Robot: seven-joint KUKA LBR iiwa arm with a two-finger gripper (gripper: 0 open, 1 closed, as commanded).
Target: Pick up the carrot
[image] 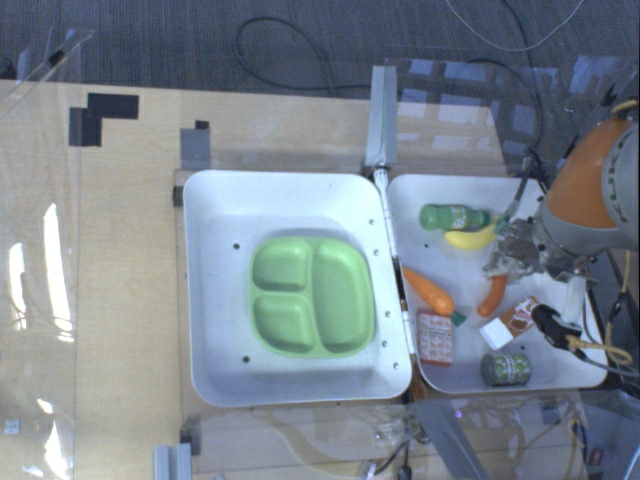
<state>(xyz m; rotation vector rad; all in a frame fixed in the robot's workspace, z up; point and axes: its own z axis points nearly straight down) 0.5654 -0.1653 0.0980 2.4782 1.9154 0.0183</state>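
Two white bins (pixel 215 368) (pixel 405 203) on one bench (pixel 120 298). Contents: one green divided plate (pixel 311 296); one carrot (pixel 430 292); one green bottle (pixel 452 217); one banana (pixel 470 238); one sausage (pixel 492 296); one red packet (pixel 435 338); one can (pixel 506 369).

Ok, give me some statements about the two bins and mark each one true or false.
1. The carrot lies in the right bin. True.
2. The green divided plate sits in the right bin. False: it sits in the left bin.
3. The banana lies beside the green bottle. True.
4. The end effector is over the left bin. False: it is over the right bin.
5. The carrot is on the plate. False: it lies on the bin floor.
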